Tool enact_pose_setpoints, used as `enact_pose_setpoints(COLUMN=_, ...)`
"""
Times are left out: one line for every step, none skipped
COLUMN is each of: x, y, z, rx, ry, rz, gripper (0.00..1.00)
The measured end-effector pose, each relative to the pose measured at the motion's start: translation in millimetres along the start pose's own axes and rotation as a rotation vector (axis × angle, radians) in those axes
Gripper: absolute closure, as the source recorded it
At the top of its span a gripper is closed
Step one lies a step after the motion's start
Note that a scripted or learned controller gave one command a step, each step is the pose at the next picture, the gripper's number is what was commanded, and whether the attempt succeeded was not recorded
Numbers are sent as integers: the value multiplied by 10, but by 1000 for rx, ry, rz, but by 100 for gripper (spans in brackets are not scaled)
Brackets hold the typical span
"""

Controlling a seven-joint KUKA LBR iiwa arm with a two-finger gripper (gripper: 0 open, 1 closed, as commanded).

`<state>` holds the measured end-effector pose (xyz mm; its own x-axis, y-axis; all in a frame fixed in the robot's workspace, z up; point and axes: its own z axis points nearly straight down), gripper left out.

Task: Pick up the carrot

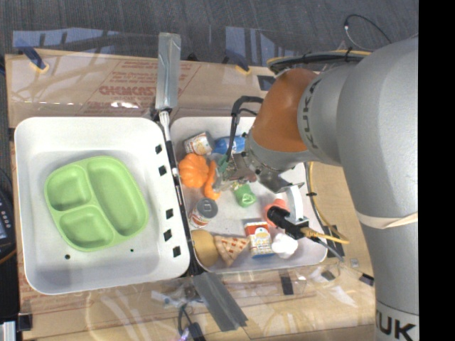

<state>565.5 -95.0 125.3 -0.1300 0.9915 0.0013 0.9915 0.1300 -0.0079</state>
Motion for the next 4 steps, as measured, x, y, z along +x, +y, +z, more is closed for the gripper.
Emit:
enact_pose_setpoints(x=55, y=-370, z=-234, rx=-4, ry=0, rz=-48, gripper=100)
enact_pose_setpoints(x=18, y=-350, z=-278, rx=-13, ry=-6, rz=-44, gripper=0)
enact_pose_setpoints(x=1, y=-103, z=97, rx=-5, ry=-1, rz=-203, gripper=0)
enact_pose_setpoints(x=-103, y=239, z=342, rx=-4, ry=-1, rz=-232, gripper=0)
